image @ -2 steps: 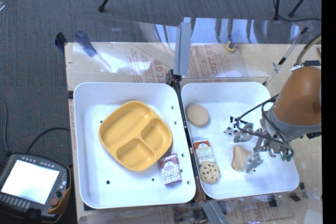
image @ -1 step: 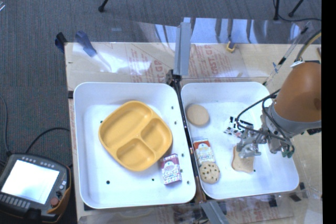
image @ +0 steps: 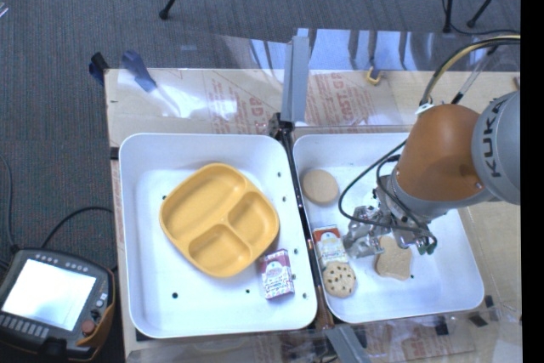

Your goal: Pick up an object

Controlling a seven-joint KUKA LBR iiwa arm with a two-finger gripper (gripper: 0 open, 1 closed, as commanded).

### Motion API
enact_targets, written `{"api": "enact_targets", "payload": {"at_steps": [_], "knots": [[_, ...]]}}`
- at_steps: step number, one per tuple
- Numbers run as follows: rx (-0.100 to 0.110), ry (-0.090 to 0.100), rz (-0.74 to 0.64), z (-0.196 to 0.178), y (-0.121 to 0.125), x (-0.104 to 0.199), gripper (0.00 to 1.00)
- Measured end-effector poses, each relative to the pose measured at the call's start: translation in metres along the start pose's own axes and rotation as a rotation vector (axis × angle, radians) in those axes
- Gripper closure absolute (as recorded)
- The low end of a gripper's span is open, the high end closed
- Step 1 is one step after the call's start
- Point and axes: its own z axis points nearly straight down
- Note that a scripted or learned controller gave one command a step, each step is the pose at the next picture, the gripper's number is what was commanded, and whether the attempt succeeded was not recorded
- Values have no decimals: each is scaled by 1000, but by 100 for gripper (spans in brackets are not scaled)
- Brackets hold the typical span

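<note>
My gripper [image: 371, 241] hangs low in the right bin [image: 442, 295], under the orange wrist band. It sits just left of a tan toast slice [image: 394, 262] and right of a small red and white carton [image: 328, 245]. A chocolate chip cookie [image: 338, 278] lies below the carton. A round tan biscuit [image: 320, 185] rests near the bin's upper left. Nothing visible sits between the gripper's tips.
The left bin [image: 144, 302] holds a yellow divided plate [image: 220, 218] and a small red carton [image: 277, 274] by its lower right. A divider wall separates the bins. A teach pendant [image: 53, 298] lies on the floor at lower left.
</note>
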Motion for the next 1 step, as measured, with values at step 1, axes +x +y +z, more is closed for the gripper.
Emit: {"api": "enact_targets", "payload": {"at_steps": [1], "knots": [[3, -4, -235, -2, 21, -35, 100]]}}
